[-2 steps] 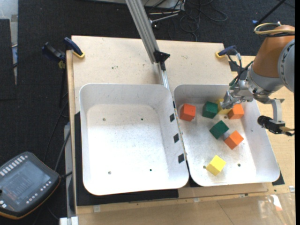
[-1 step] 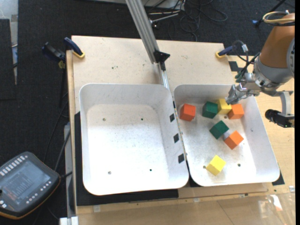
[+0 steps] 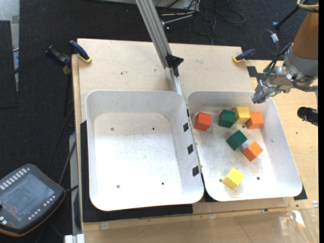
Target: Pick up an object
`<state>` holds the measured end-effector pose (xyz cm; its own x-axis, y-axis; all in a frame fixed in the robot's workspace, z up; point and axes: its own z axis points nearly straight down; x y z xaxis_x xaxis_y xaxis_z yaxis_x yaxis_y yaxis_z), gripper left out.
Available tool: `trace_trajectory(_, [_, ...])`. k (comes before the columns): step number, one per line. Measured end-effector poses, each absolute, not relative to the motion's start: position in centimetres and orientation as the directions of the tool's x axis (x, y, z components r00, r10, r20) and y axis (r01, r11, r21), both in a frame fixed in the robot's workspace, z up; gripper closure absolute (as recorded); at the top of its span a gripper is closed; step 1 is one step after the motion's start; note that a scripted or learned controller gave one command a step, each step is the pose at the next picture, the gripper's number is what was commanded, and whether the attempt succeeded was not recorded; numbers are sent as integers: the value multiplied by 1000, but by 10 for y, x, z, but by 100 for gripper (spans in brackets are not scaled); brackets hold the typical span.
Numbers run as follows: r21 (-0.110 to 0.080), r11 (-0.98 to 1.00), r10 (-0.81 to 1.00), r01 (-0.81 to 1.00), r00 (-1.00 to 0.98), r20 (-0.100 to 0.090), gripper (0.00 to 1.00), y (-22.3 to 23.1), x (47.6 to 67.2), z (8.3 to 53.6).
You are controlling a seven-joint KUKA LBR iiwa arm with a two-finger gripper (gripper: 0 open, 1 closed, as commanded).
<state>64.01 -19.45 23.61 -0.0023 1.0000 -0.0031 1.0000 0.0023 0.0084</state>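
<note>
Tabletop [image 3: 126,59] of pale board, seen from my fixed overhead feed, carries two shallow white plastic bins side by side. Nearest me, at bottom left off the board, I log a grey handheld control pendant [image 3: 25,199].

Left white bin [image 3: 96,135]: I see only small dark specks on its floor.

Right white bin [image 3: 283,161], near to far:
- small yellow cube [image 3: 233,178], nearest, lying apart from the rest
- small orange cube [image 3: 252,150], touching or just beside a dark green cube [image 3: 236,139] to its left
- orange-red cube [image 3: 202,120], alone near the bin's left wall
- far cluster: second dark green cube [image 3: 227,118], second yellow cube [image 3: 242,114] and another orange cube [image 3: 255,120], packed together in a row

Claw [image 3: 260,97] hangs over the far right rim of the right bin, just above and right of the far cluster. I cannot tell from this feed whether it is spread or pressed together; nothing visible in it.

Grey arm with orange band [image 3: 306,39] enters from upper right. Farther back, a slanted aluminium rail [image 3: 154,27] runs down to the gap between the bins, and blue-and-yellow clamps [image 3: 80,52] grip the board's far corners.
</note>
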Motion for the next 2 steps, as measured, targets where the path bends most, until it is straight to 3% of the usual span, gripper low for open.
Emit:
trace_trajectory(1, [0,3,1000,1000,-3,-1,100,-194,641,224])
trace_trajectory(2, [1,7,1000,1000,-7,2,100,-134,633,233])
